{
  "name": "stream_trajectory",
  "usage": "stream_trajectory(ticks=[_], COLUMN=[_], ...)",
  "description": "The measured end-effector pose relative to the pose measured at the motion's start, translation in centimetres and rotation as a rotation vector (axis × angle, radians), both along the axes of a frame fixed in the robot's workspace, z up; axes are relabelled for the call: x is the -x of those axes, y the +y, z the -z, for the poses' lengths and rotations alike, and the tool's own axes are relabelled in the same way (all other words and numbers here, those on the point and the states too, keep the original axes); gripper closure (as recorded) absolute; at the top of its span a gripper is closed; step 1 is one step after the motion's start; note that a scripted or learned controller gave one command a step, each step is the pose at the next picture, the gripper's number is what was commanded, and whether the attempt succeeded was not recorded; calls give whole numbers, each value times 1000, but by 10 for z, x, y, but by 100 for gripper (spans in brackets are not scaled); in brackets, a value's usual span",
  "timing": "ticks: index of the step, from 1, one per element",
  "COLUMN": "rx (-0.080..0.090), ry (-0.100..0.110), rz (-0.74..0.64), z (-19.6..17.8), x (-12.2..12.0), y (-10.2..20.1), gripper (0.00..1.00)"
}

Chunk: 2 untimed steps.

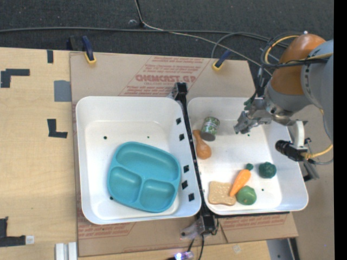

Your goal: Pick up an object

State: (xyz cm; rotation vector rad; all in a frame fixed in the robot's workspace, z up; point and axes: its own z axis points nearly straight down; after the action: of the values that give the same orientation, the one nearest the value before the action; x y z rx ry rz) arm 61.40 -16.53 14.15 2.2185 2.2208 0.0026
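My arm [301, 69] enters from the right, and my tool [245, 122] hangs over the far part of the right bin [282, 202], its dark fingers pointing down and to the left; I cannot tell how wide they stand, and I see nothing between them. Two shallow white bins sit side by side on the bench [32, 161], with a black divider strip [187, 145] running between them. The left bin [89, 145] contains one item: a teal divided tray [144, 176] with three compartments, lying flat toward the near side of the bin. The right bin contains the candidate objects for pickup. A small green-grey can [210, 126] lies near the far left corner, just to the left of my tool and apart from it. An orange-brown pear-shaped piece [201, 145] lies just beside the can on its near side, close to the divider. Toward the near side, a slice of toast [221, 193] touches an orange carrot [240, 182], which lies at a slant. A green round piece [247, 195] sits at the carrot's near end, touching it. A dark green round piece [266, 170] rests near the carrot's far end, close to the right wall of the bin.
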Motion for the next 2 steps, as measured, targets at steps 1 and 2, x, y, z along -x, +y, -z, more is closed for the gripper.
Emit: stream_trajectory(ticks=[1, 2], rx=[1, 0], ry=[-3, 1], rz=[0, 0], z=[-64, -95], x=[-2, -3], y=[-1, -1], gripper=[100, 100])
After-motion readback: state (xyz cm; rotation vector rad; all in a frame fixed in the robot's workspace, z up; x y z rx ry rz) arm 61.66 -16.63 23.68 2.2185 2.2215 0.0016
